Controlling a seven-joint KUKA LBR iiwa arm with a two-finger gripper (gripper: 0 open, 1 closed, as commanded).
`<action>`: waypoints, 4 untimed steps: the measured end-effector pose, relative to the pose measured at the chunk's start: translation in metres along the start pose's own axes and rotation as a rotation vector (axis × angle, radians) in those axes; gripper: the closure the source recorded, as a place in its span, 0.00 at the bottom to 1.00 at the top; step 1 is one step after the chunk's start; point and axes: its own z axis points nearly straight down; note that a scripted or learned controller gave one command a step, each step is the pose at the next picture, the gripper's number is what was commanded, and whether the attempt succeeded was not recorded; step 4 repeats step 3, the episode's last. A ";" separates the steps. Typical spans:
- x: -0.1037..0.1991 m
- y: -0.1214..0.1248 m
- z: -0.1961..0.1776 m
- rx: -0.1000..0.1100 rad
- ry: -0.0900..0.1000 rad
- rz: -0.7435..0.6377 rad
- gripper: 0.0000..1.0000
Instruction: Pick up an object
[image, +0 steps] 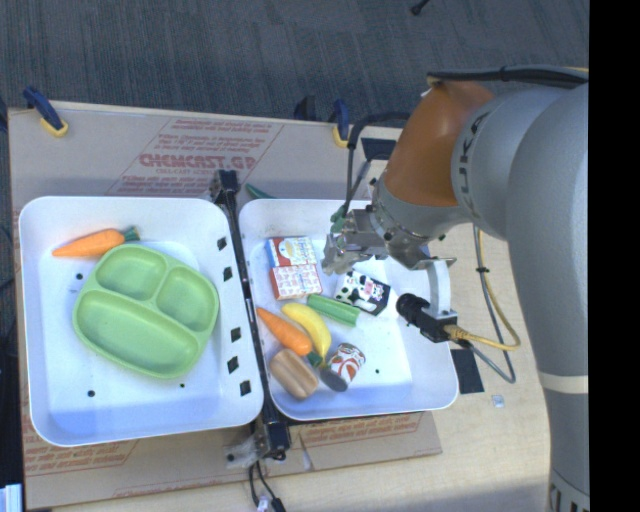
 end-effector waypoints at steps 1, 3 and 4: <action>0.021 -0.065 -0.010 0.000 0.001 0.002 1.00; -0.022 0.027 -0.039 -0.002 0.002 0.002 1.00; -0.022 0.027 -0.039 -0.002 0.002 0.002 1.00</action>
